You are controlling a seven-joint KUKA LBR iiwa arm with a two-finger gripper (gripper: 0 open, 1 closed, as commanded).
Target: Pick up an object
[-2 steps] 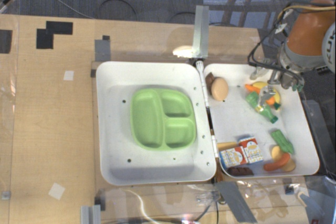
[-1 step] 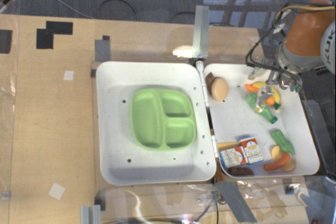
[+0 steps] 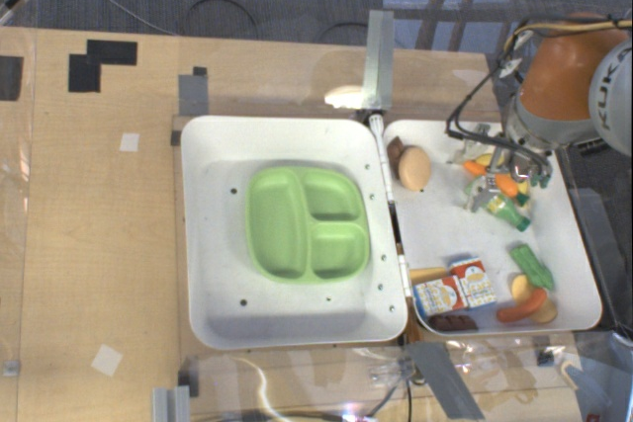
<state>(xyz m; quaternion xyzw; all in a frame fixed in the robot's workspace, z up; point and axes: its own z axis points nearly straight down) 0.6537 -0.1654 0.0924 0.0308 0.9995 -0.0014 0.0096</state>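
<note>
Camera view: the KUKA arm (image 3: 579, 84) is reaching in over the far part of the right bin (image 3: 579, 247), and its gripper (image 3: 504, 175) is hanging low among a tight cluster of small items, an orange piece (image 3: 506, 184) and a green piece (image 3: 508, 209) lying directly beneath it; whether the claw is spread or closed, or is gripping anything, cannot be told at this angle. Taking the gripper as landmark, the likeliest object to pick is sitting just under it, touching its neighbours. A likely failure, as a judgement: because the pieces are crowding each other, the claw may be closing on two at once or nudging one aside, so the lift comes up bare. A tan egg-shaped item (image 3: 414, 168) is lying to the gripper's left near the bin divider; a green pepper-like toy (image 3: 531, 265), a small printed carton (image 3: 455, 288) and a red-and-yellow item (image 3: 524, 304) are lying nearer the camera. Well left of the gripper, a green divided tray (image 3: 307, 222) is resting in the left bin (image 3: 213, 242).
</note>
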